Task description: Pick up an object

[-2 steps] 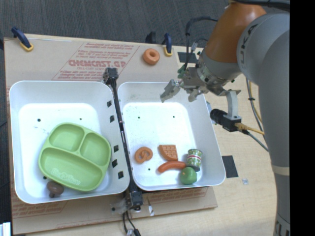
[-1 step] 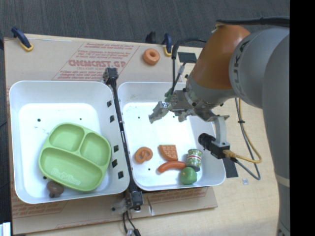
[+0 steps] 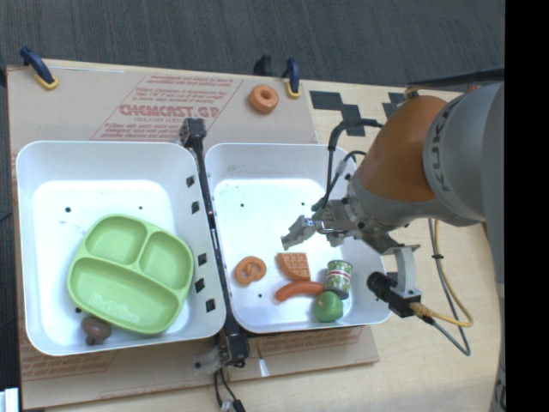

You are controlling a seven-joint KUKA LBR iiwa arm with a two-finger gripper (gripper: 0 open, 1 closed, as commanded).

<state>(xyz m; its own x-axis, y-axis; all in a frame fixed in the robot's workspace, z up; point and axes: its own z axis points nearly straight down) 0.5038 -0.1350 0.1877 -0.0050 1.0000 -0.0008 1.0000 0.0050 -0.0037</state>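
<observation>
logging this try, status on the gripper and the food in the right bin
Gripper over right bin, nothing seen between fingers. Waffle just below it. Pretzel, sausage, can, green apple crowd close.

A divided plate point(image 3: 130, 273) lies in the left bin point(image 3: 34, 170); toy foods point(image 3: 296, 280) cluster in the right bin point(image 3: 257, 157).

Wooden bench point(image 3: 446, 316), brown printed cardboard sheet point(image 3: 163, 106), two white bins point(image 3: 51, 157) side by side, orange ring point(image 3: 264, 99)
</observation>
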